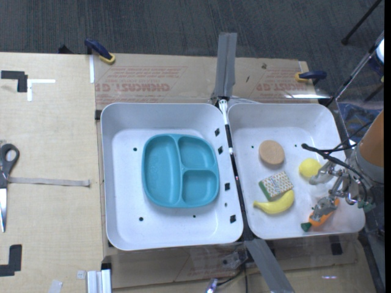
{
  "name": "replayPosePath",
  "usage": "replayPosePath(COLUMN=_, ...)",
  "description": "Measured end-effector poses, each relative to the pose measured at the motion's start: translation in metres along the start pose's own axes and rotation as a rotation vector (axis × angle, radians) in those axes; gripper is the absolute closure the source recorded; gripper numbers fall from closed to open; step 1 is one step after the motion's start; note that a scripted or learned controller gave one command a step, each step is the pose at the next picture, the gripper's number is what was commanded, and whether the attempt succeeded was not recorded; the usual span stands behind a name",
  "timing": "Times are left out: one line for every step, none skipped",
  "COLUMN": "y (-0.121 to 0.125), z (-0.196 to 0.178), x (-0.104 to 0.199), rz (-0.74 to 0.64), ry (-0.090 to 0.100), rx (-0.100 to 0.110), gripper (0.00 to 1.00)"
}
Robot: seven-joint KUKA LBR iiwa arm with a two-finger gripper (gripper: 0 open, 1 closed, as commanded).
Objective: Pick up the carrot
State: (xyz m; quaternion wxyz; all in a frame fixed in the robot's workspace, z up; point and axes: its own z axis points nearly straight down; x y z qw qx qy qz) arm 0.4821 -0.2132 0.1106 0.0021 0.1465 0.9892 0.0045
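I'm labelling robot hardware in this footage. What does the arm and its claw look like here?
At the right edge of the camera view, the arm shows a rounded orange-brown section with pale grey above it. The claw is a small assembly of silvery metal parts with dark fittings. A thin black cable runs across the bin towards it. No markings are legible.
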Motion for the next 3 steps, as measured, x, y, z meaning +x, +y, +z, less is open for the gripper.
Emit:
replayPosePath(y=0.012, z=0.017, x=0.005, rz=0.033, ry=-0.004, rx=0.008, gripper=0.00)
replayPosePath(y=0.013, z=0.007, x=0.003, rz=0.029, ry=-0.009, rx=0.008, gripper=1.00)
replayPosePath(y=0.072, z=-0.083, x=0.024, rz=0.362, ry=-0.003, rx=0.010, gripper=1.00)
